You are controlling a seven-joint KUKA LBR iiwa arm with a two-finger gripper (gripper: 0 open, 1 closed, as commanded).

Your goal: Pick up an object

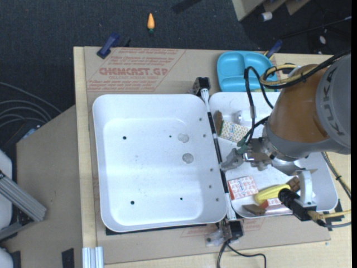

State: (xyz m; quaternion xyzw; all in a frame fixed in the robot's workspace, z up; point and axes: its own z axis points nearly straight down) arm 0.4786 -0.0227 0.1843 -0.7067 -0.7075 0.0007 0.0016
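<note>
1. Camera view looks down on two shallow white plastic bins with rounded corners, set side by side on a pale brown board (pixel 139 68).
2. We read large red print on the board, "CHEMCAST GP". The smaller red lines around it are too fine for us to read.
3. We find the left bin (pixel 150 172) smooth and faintly glossy, its floor marked by a few small dark holes and two dull grey round spots.
4. The right bin (pixel 261 177) holds the task's things, all lying on its floor: a flat packet (pixel 232 130) with a speckled pattern towards the far left corner, a squarish card (pixel 241 187) printed in red and white towards the near left, and a yellow bar (pixel 270 194) just right of the card.
5. We cannot read the print on the packet or the card.
6. The gripper (pixel 233 158), of grey metal, hangs low over the right bin's left side, between the packet and the card and close to the seam between the bins. We cannot tell whether it is spread or pressed together.
7. The arm (pixel 298 113) is a thick rounded cylinder with a smooth orange band and a grey casing, where we read dark letters beginning "KU".
8. A light-blue moulded tray (pixel 239 71) with compartments rests on the board beyond the right bin.
</note>
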